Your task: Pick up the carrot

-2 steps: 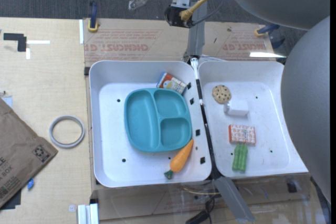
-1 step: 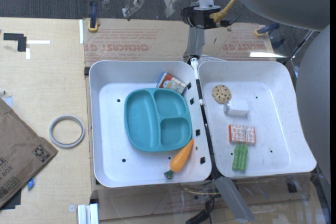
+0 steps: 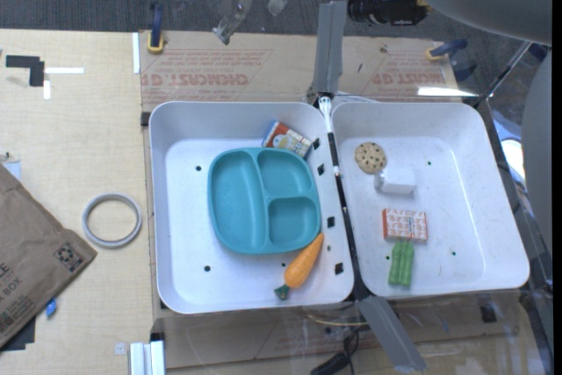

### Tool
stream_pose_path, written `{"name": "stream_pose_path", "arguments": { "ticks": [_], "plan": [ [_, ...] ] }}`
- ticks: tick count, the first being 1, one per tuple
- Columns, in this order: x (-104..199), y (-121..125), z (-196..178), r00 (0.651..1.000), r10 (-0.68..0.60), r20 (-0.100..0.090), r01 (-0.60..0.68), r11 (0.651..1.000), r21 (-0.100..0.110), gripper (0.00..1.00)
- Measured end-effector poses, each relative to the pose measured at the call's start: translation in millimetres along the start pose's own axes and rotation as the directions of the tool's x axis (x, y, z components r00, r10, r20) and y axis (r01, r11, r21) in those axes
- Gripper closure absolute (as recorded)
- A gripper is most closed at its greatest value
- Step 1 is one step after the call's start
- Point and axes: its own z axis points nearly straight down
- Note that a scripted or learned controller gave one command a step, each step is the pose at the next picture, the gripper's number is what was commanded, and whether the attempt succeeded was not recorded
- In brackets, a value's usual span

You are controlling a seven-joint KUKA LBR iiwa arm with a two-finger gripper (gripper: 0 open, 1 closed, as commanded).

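1. The gripper (image 3: 230, 11) hangs high above the bench, beyond the far rim of the left bin (image 3: 176, 277), at about 12 o'clock in the view. Its fingers look slightly parted with nothing between them.
2. The carrot (image 3: 302, 263) lies on the left bin's floor near the front wall, just off the 5 o'clock corner of the teal tray (image 3: 263, 199), touching or nearly touching it.
3. From the gripper the carrot lies toward 5 o'clock, across the whole tray, well apart.
4. Its long axis runs from 1 o'clock to 7 o'clock, green top at the 7 o'clock end.
5. I judge the reach has not begun; the fingers should close across that axis, clear of the tray edge.
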Motion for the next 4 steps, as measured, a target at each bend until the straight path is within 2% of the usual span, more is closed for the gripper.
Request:
{"name": "stream_pose_path", "arguments": {
  "ticks": [1,2,3,4],
  "plan": [
    [29,-67,70,0.986,-0.164,-0.001,0.164,0.986,0.001,0.00],
    [16,-30,6,0.986,-0.169,0.000,0.169,0.986,-0.001,0.00],
    [-19,-23,0,0.914,-0.406,0.001,0.406,0.914,-0.002,0.00],
    [30,-21,17,0.900,-0.436,0.000,0.436,0.900,-0.001,0.00]
  ]
}}
